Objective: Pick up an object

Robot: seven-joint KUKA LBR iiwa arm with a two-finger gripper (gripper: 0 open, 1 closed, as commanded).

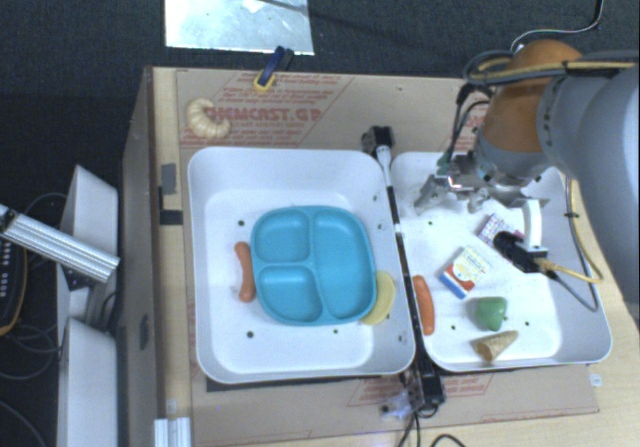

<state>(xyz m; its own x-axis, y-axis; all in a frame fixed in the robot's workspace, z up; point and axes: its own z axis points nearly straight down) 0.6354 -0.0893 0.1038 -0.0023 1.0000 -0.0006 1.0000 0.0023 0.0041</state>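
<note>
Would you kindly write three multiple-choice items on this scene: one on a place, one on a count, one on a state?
1. Where does the blue tray lie?
A. left bin
B. right bin
C. on the floor

2. How many sausages show in the bins?
A. one
B. two
C. four

3. How does the tray lie?
A. flipped over
B. flat, compartments up
C. standing on edge

Answers:
1 A, it lies in the left bin.
2 B, one sausage left of the tray, the other in the right bin.
3 B, its compartments face up.
</note>
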